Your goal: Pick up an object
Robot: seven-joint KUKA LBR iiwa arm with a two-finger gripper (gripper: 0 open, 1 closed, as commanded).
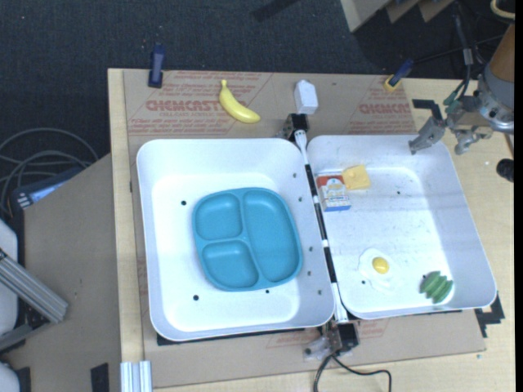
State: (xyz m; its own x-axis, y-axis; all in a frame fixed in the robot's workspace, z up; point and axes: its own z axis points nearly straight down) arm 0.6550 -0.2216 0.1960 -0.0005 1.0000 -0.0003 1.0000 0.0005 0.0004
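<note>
Over the right bin's (458, 186) far right corner: gripper (445, 137) hanging with fingers spread, nothing in them.
Yellow block (355, 177) and small carton (333, 192) sit off to its left, fried egg (380, 265) and green piece (436, 287) nearer the camera.

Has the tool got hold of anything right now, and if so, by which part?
Nothing is held. The tool hangs open over the far right corner of the right bin, with nothing between its fingers.
</note>
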